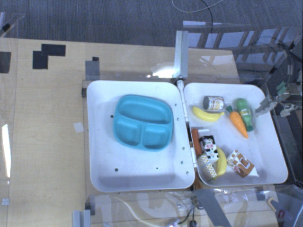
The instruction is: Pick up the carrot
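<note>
Grey tool (266, 104) hovers at right bin (272, 167) edge, near carrot (238, 123)

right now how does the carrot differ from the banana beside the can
The carrot is orange, straight and tapers to a point; the banana is yellow and curved. The carrot lies at a slant against the green bottle, while the banana lies nearly crosswise below the can. Both lie flat in the right bin.

A pale wooden bench (42, 141) bearing black square marks (47, 55) lies below dark grey carpet (94, 13), where a thin black cable (203, 4) loops.
</note>
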`<act>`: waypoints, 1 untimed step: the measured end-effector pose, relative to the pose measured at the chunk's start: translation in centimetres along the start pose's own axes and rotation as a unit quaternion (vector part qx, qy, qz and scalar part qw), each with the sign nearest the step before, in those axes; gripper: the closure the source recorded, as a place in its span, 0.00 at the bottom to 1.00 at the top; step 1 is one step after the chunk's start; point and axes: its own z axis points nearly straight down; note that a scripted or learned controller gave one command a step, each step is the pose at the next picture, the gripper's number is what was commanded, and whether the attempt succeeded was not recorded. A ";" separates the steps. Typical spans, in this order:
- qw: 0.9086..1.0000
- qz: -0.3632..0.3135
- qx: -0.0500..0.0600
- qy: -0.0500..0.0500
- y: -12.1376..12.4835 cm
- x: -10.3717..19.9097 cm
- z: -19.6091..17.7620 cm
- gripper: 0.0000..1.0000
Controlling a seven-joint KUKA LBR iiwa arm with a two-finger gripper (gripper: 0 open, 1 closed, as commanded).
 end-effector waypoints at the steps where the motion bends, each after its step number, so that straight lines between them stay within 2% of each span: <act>1: 1.000 -0.013 0.001 0.000 5.3 -0.8 11.4 0.00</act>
